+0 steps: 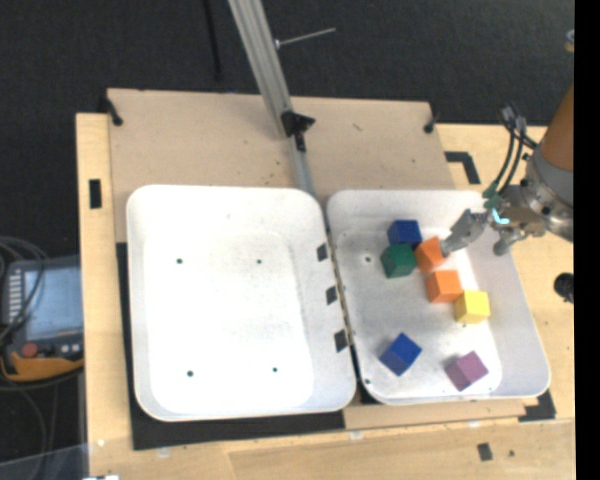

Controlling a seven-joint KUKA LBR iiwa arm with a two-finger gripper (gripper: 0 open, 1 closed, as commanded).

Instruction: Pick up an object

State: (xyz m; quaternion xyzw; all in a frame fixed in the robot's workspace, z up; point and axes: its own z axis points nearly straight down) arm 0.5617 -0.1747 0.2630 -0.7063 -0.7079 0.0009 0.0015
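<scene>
My gripper [458,236] reaches into the right bin [510,368] from the right, its grey fingers slanting down toward the upper cluster of cubes. The fingertip I can see ends just beside the upper orange cube [430,252], at that cube's upper right corner; whether it touches is too close to call. I cannot tell how far apart my fingers stand, and I see no cube between them.

That orange cube sits pressed against a green cube [399,260] on its left, with a dark blue cube [404,232] just above the pair. A second orange cube [443,285] lies directly below the first, and a yellow cube [472,306] touches its lower right corner. Well apart from my tool, near the bin's lower edge, lie another blue cube [401,353] and a purple cube [467,369].

The left bin [160,218] lies alongside (the two meet at a row of dark clips). My wrist and arm are cut off at the right, so little of me beyond the gripper body is readable. The finger shapes blur into the white bin floor.
</scene>
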